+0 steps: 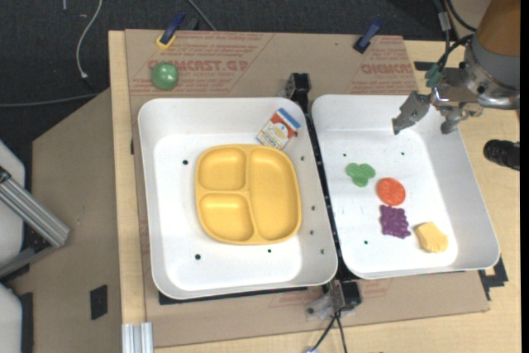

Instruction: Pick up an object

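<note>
We judge the pick as barely begun: our gripper hangs at the upper right of the frame over the back edge of the right bin, its two fingers spread apart with nothing between them. The candidates lie lower in that bin, well clear of the fingers: a green piece, an orange piece, a purple cluster that may be toy grapes, though it is small, and a yellow piece. Choosing one, descending, closing and lifting all remain.
</note>
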`<state>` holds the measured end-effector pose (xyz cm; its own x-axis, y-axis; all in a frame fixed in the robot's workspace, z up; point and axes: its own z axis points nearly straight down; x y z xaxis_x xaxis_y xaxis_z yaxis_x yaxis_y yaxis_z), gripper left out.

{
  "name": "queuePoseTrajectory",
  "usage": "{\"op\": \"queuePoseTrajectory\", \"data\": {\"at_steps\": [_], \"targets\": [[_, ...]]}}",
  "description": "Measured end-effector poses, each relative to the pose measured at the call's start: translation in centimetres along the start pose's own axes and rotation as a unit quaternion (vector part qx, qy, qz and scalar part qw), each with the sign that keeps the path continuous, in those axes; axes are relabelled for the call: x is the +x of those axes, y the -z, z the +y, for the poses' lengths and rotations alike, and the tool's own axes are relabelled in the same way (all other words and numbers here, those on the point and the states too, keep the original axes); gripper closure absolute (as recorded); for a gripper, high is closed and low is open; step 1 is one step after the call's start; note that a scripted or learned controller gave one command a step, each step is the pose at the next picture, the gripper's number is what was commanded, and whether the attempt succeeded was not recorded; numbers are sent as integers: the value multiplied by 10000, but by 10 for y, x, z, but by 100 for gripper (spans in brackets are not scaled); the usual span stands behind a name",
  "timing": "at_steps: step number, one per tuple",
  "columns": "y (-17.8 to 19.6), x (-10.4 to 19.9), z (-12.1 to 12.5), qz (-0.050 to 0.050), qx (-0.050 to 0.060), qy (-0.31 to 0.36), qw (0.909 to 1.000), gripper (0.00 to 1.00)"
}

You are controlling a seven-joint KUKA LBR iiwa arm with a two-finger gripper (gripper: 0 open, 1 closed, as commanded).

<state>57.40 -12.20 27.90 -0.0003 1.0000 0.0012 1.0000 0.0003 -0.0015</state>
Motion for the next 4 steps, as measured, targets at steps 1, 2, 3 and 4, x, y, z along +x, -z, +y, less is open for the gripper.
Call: {"op": "queuePoseTrajectory", "data": {"at_steps": [1, 2, 3, 4], "targets": [[-56, 8, 6, 5, 23, 2, 10000, 0], [-119, 7, 7, 6, 26, -3, 10000, 0], [-167, 9, 15, 7, 27, 1, 10000, 0], [-152, 9, 17, 4, -4, -4, 10000, 100]]}}
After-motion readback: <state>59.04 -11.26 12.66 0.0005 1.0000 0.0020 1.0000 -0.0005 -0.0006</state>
